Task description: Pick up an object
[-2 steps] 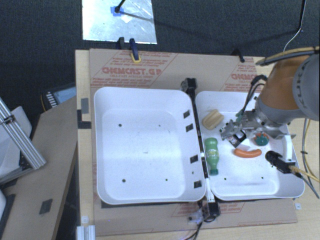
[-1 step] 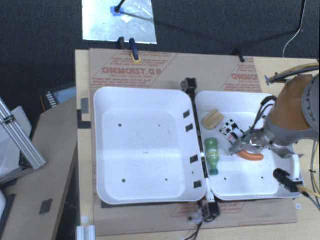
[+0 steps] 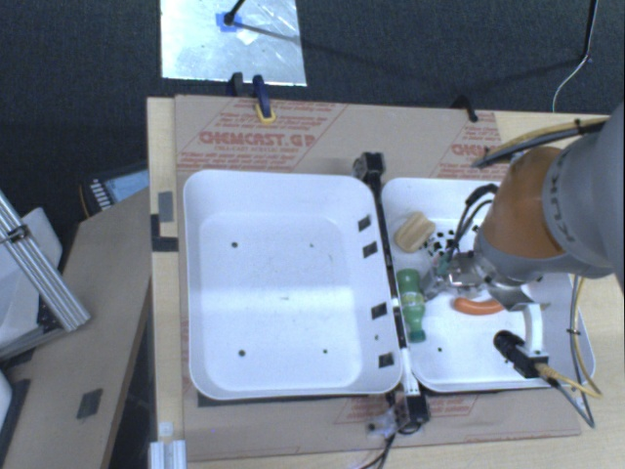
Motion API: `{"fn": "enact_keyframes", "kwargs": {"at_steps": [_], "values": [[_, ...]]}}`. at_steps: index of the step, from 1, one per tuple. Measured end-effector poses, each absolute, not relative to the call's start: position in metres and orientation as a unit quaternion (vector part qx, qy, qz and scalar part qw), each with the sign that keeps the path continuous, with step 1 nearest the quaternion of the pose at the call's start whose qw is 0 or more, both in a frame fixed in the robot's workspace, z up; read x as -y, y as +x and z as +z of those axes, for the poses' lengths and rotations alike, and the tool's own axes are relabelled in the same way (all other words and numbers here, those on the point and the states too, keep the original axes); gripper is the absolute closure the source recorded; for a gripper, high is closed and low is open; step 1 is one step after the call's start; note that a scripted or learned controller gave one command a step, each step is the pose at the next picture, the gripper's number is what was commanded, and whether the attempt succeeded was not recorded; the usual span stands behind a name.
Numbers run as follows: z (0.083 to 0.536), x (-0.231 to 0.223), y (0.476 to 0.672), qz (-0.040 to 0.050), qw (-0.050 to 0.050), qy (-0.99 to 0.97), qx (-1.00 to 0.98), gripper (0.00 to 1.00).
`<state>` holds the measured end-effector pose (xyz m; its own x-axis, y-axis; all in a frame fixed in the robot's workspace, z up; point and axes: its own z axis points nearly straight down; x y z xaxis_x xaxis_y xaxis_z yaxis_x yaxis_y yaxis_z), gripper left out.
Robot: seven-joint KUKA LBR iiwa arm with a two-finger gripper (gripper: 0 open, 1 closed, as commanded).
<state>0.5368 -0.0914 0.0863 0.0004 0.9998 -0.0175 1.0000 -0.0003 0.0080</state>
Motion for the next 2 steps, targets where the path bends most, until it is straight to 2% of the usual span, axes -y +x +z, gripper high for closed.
{"fn": "enact_keyframes", "kwargs": {"at_steps": [1, 2], "values": [[0.2411, 0.1164, 0.5781, 0.0054, 0.01, 0.706, -0.708, 0.0], [0.2421, 0.1141, 0.5751, 0.0019, 0.003, 0.704, -0.71, 1.0]]}}
